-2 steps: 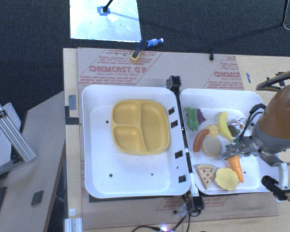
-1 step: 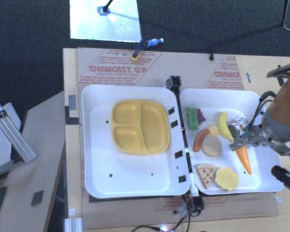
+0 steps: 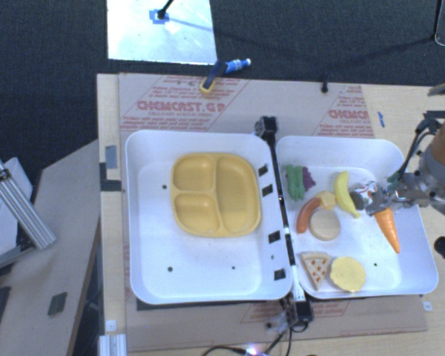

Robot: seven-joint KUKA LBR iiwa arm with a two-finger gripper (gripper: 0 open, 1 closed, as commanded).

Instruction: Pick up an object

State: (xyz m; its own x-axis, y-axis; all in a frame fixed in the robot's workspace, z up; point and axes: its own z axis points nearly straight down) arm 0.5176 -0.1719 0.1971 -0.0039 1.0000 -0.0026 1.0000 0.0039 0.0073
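The right bin [image 3: 411, 273] holds several toy foods. A yellow banana [image 3: 345, 191] lies near its middle, and an orange carrot [image 3: 389, 228] points down toward the right wall. My gripper [image 3: 372, 198] reaches in from the right and sits low between the banana and the carrot's top, close to both. Left of them lie a green and purple vegetable [image 3: 297, 180], an orange sausage [image 3: 307, 213] and a round beige biscuit [image 3: 325, 225]. A pizza slice [image 3: 315, 268] and a yellow disc [image 3: 348, 274] rest at the front.
The left bin [image 3: 144, 258] holds a yellow divided plate [image 3: 215, 194]. Black clips [image 3: 274, 236] line the ridge between the bins. A blue and yellow marker [image 3: 224, 69] lies on the board behind the bins. The arm [image 3: 439, 173] overhangs the right bin's right wall.
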